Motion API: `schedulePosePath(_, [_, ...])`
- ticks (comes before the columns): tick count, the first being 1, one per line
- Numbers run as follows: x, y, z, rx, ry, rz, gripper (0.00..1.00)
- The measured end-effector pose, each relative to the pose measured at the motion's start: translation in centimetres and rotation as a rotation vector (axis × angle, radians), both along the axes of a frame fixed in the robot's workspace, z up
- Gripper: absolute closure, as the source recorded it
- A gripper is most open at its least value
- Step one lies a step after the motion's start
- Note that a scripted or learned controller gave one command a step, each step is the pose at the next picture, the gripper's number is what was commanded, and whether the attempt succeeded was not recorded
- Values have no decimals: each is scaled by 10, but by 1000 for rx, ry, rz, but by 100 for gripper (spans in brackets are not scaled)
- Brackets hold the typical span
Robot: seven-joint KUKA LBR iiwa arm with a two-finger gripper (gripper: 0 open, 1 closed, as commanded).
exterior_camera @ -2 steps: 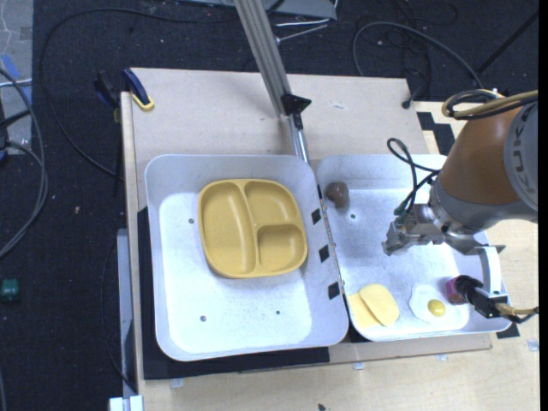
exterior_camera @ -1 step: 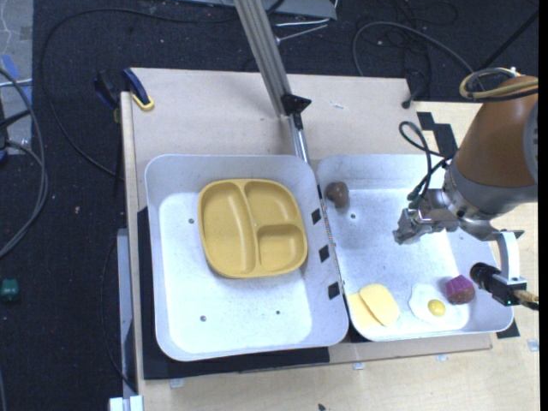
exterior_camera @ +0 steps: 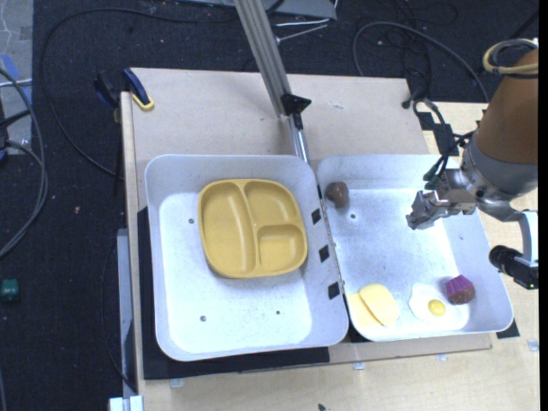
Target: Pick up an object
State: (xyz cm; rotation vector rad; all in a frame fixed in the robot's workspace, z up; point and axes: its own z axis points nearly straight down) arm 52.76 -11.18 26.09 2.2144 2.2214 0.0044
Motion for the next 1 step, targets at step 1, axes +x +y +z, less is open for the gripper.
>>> schedulePosePath(1, [-7, 46, 1, 2, 6, 3, 100])
